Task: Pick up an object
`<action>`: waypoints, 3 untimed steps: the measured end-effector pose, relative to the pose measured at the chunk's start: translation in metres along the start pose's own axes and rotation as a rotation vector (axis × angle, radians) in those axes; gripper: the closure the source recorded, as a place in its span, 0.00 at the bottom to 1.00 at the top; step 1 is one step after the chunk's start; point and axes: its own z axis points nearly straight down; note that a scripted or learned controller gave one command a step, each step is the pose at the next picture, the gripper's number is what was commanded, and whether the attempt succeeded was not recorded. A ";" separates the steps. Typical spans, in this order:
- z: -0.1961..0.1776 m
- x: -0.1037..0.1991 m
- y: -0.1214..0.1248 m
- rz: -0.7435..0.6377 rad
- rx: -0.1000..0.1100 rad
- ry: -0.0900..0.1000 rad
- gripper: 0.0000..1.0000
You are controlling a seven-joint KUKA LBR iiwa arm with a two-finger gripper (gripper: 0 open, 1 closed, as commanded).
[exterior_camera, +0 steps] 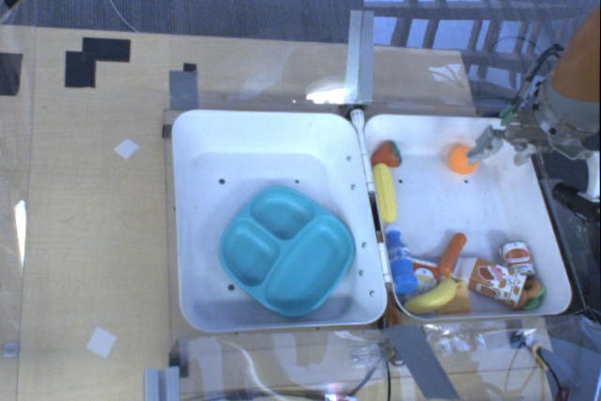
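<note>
White plastic bins, two of them side by side on a tan wooden worktop (84,230). The left bin (202,155) has just one thing in it: a teal divided plate (286,249) with three compartments, sitting toward the bin's near edge, a bit right of the middle.

The right bin (507,221) is where all the small stuff is. Along its left wall there's a red and green strawberry-looking toy (386,154) at the far end, then a yellow corn cob (383,192) lying lengthwise right below it, then a blue bottle (401,263) further toward the near edge. Down in the near left corner is a yellow banana (437,298), with an orange carrot-shaped piece (452,254) tilted just above it, and a small white and orange thing tucked between the bottle and the banana that I can't make out. In the near right corner there's a brown carton (498,283) with some printing on it and a small can (517,256) with a red label, but the writing's way too small to read.

An orange ball (460,160) sits alone in the far part of the right bin, well apart from everything else. The gripper (498,144) comes in from the bin's far right corner and sits just beside the ball on its right; one of the fingers (485,146) looks about touching it. Whether the fingers are spread or closed, can't tell from this angle.
</note>
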 end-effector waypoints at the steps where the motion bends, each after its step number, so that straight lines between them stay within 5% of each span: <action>1: 0.078 0.032 0.048 0.001 0.018 0.003 0.00; 2: 0.063 0.033 0.051 -0.005 0.010 0.001 1.00; 3: 0.076 0.050 0.048 -0.230 0.016 0.004 1.00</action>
